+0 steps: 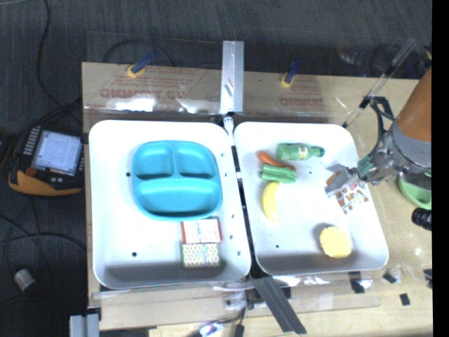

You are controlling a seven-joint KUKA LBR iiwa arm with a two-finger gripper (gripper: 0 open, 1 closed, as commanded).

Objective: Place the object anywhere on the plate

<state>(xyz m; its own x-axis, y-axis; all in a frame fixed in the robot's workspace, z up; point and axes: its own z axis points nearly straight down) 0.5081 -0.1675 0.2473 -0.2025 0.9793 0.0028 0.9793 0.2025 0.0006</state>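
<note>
A: From the overhead camera, where's the pincer (342, 179)?

B: At the right side of the right bin (365, 248), low over the floor near the far wall. Whether it is wide or narrow I cannot tell; the metal tip blurs into a small printed packet (353, 198) lying just under and toward the near side of it. Nothing shows gripped.

A: And the things it could carry?

B: To the pincer's left lie a green bottle (300, 151), a carrot (275, 161), a green pod (278, 175) and a banana (271, 200). A yellow lemon (335, 242) sits nearer the front rim, close below the pincer. Which one is meant, I can't say.

A: The plate?

B: The blue plate (175, 179) sits well to the left, in the other bin (112, 248), with two small boxes (200, 242) just in front of it.

A: How to do this step well?

B: My judgement: come straight down on one item, close firmly, lift clear of the middle rims, then cross left and release over the plate.
</note>
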